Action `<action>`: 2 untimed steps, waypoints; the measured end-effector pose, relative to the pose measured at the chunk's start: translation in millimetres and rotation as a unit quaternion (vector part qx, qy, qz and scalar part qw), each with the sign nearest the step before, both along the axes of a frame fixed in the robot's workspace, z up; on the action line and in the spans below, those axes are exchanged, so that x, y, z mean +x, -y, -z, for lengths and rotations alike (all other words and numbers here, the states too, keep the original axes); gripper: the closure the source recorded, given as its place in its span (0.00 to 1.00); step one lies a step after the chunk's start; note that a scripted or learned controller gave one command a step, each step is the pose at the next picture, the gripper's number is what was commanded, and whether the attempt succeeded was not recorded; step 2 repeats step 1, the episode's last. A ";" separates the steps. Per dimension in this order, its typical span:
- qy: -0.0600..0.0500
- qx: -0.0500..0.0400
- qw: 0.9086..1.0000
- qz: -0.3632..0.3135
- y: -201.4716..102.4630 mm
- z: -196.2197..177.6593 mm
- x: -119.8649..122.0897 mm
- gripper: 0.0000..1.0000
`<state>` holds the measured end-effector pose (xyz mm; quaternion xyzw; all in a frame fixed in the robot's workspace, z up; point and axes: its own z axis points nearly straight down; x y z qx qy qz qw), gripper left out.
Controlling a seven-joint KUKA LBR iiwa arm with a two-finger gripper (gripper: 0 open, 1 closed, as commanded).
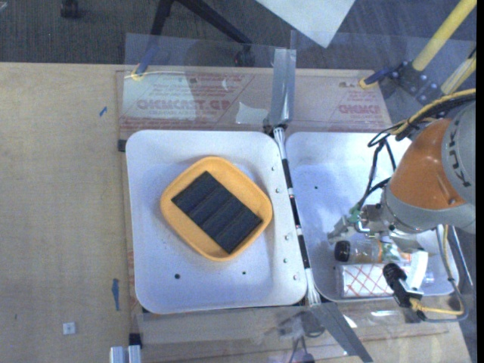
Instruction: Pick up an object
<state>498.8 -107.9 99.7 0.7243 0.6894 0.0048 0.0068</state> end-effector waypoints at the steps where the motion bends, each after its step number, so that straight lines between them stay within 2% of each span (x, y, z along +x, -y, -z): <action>1: -0.002 -0.001 0.997 -0.078 -15.2 10.5 -15.1 0.00; 2: -0.002 -0.001 0.997 -0.078 -15.2 10.5 -15.1 0.00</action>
